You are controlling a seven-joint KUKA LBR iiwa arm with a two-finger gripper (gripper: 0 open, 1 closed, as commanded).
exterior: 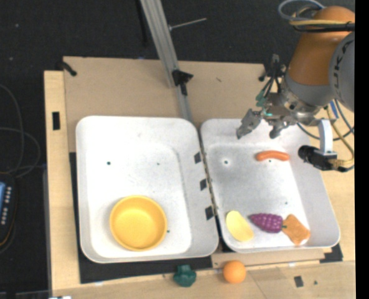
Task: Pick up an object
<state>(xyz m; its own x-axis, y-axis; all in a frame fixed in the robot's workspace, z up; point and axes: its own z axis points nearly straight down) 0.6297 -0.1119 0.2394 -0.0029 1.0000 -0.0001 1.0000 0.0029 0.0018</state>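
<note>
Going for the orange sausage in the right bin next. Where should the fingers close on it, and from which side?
Grip the sausage at its middle, coming straight down from above. It lies flat and long, running left to right in the view, so close the fingers across its narrow width. It sits apart from the other items, and the gripper hovers just beyond it, near the right bin's far edge.

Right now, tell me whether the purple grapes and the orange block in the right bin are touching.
Touching, by the look of it. In the camera view the purple grapes lie end to end with the orange block, with no white bin floor showing between them.
</note>
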